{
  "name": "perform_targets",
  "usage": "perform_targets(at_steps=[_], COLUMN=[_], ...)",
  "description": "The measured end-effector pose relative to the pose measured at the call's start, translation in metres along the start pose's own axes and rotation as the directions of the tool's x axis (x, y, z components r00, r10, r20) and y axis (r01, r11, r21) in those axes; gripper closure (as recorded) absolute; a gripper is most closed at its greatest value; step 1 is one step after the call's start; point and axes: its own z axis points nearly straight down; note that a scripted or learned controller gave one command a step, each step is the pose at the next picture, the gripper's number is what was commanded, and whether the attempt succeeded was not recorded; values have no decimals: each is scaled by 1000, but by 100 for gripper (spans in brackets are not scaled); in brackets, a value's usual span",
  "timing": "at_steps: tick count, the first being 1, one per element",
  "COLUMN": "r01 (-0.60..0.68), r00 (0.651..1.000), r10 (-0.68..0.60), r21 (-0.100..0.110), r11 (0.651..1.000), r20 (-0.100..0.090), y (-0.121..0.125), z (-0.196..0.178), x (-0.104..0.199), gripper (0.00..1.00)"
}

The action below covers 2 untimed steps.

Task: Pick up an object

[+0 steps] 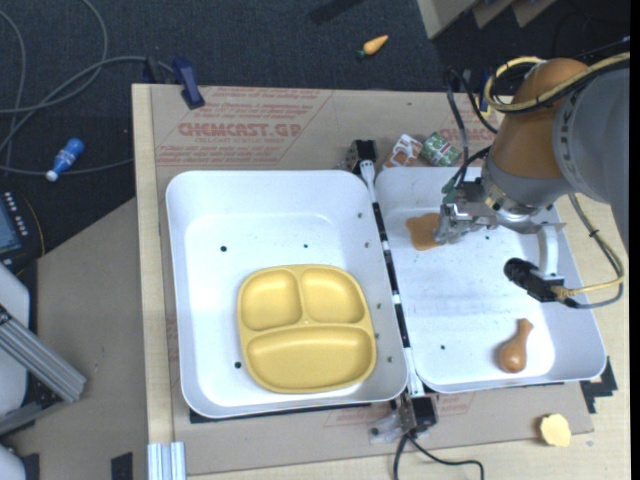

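Gripper (447, 224) low in the right bin (470, 363), at its far left part, right against a flat brown piece (420, 233); cannot tell from this slant what its state is. Brown drumstick toy (515, 346) near the front right corner, well apart. Yellow divided plate (304, 327) in the left bin (200, 218)

A yellow three-compartment plate (305, 328) lies in the left white bin (200, 218), on a cardboard-covered bench (240, 123) printed with red lettering. A blue clamp (187, 82) grips the bench's far edge, crumpled wrappers (425, 149) sit just behind the right bin, and a small yellow piece (554, 429) rests on the bench near its front right corner. On the dark floor beyond lie a blue-and-white bottle (66, 157), grey cables (60, 28) and a small orange object (374, 44).
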Motion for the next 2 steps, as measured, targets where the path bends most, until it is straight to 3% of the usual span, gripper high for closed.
perform_targets(at_steps=[1,2], r01=[-2,-1], r00=[1000,1000], r10=[2,1], r21=[-1,-2], r11=[1000,1000], r20=[1,2], y=[0,15], z=[1,29], x=[-1,2], gripper=[0,0])
